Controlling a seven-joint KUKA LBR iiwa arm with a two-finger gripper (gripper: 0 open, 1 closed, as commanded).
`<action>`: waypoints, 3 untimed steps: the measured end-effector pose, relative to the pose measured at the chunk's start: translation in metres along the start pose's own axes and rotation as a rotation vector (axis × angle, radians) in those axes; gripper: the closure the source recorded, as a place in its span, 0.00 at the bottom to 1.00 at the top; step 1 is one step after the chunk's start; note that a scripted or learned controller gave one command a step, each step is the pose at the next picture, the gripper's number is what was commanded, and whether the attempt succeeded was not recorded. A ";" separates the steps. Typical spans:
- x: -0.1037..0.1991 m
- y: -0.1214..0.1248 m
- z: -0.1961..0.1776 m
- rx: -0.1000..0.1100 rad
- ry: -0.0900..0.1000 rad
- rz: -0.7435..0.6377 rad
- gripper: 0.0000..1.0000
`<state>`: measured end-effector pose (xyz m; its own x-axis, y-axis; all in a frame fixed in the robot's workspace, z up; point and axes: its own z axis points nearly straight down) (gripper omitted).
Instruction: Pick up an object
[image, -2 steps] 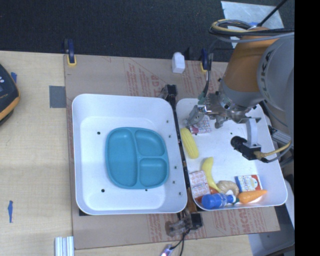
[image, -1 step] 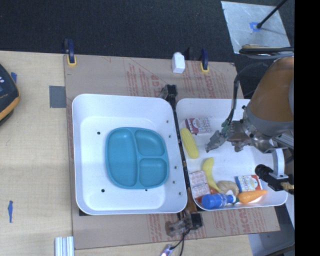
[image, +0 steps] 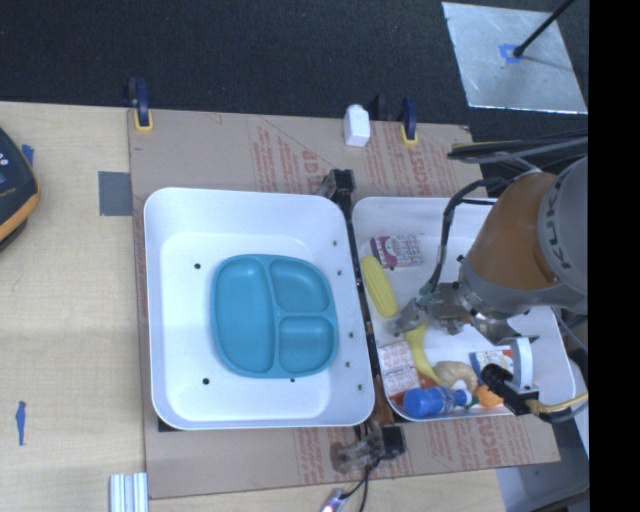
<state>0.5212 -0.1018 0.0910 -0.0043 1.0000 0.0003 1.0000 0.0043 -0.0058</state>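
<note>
Low in right bin (image: 560, 350), claw (image: 425, 310) beside banana (image: 418, 350), corn (image: 378, 285)

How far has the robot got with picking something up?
Nothing looks picked yet. The gripper is low in the right bin, beside the yellow corn cob and banana; whether it has hold of anything cannot be told. The grab and lift seem left to do. The blue divided plate lies in the left bin.
</note>
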 end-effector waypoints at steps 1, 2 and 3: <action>0.002 0.039 -0.001 -0.003 0.000 0.000 0.00; 0.010 -0.018 0.000 0.000 0.000 -0.001 0.00; 0.009 -0.018 -0.010 0.002 0.000 -0.004 1.00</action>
<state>0.5030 -0.0933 0.1013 -0.0080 1.0000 0.0001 0.9999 0.0080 -0.0079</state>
